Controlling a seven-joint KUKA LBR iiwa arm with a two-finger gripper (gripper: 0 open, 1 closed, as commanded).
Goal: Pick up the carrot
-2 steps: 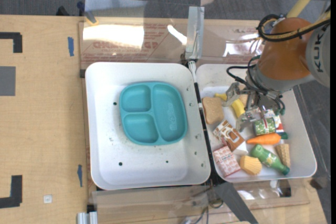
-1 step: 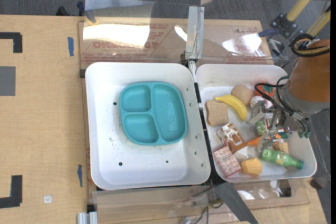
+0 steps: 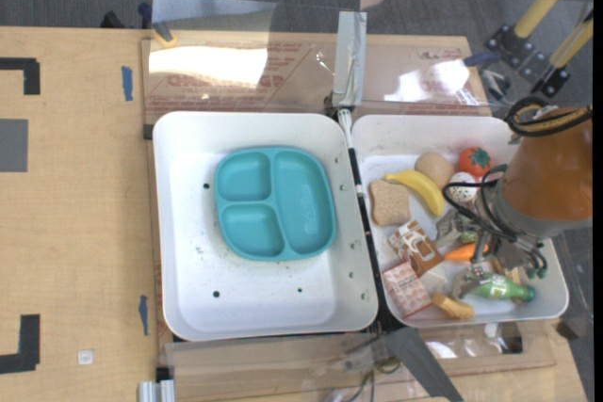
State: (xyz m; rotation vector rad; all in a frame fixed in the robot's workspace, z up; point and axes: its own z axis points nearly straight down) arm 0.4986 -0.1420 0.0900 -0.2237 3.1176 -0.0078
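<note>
Crowded toys at the right white bin's (image 3: 556, 297) near edge hem in the small orange carrot (image 3: 460, 251), seen just beside the claw (image 3: 479, 245). Whether the claw is open cannot be told. A neighbouring toy could be grabbed instead.

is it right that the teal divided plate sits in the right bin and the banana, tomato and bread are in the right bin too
Not quite. The camera view shows the teal divided plate in the left bin, on its own. The rest stands: the banana, tomato and bread lie in the right bin.
</note>
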